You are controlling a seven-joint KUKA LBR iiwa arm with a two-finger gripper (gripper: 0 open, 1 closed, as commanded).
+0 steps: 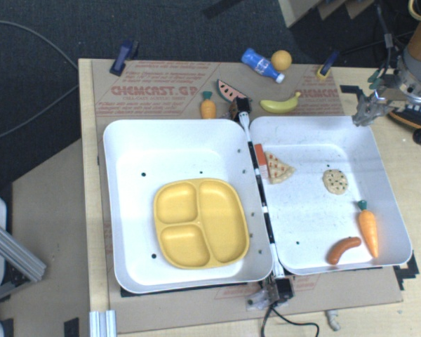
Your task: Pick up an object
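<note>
Camera view: inside the right bin (379, 156) a toy carrot (368, 231) lies by the near-right wall, sausage (344, 250) just beside. Gripper (365, 109) hovers over the far-right corner, grip state unclear. Carrot seems light, rigid, slippery; grasp mid-body.

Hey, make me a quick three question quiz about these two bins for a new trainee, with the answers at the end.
1. True or false: the yellow plate lies in the left bin.
2. Which item in the right bin lies nearest the carrot? A) cookie B) sausage C) pizza slice
3. Fill in: the banana lies ____ the bins, on the bench.

Key: 1 true. 2 B. 3 outside; it sits beyond the right bin's far rim, while the gripper hovers by that bin's far right corner.
</note>
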